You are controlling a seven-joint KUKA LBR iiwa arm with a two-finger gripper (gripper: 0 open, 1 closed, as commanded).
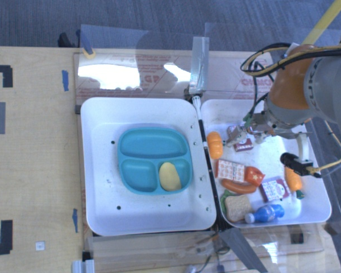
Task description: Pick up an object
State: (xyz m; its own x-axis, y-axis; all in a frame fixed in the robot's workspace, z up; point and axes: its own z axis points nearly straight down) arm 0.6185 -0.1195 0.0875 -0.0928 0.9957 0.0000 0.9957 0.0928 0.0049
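My gripper [237,134] hangs low over the upper part of the right bin [318,209], reaching in from the grey arm with the orange band [290,90]. Just below and right of it lies a small dark red packet [244,145]. An orange fruit-like toy [215,145] sits to its left by the bin wall. Further down lie a red and white carton [229,169], a red pepper [253,175], a sausage [237,187], a bread slice [235,207], a blue bottle [265,214], a purple packet [273,190] and a carrot [294,181]. Nothing visibly sits in the gripper.
The left bin [96,152] holds a teal divided tray [148,147] with a yellow potato-like toy [170,176] in its lower right compartment. A raised divider [203,147] separates the bins. Cables [261,64] loop off the arm above the right bin.
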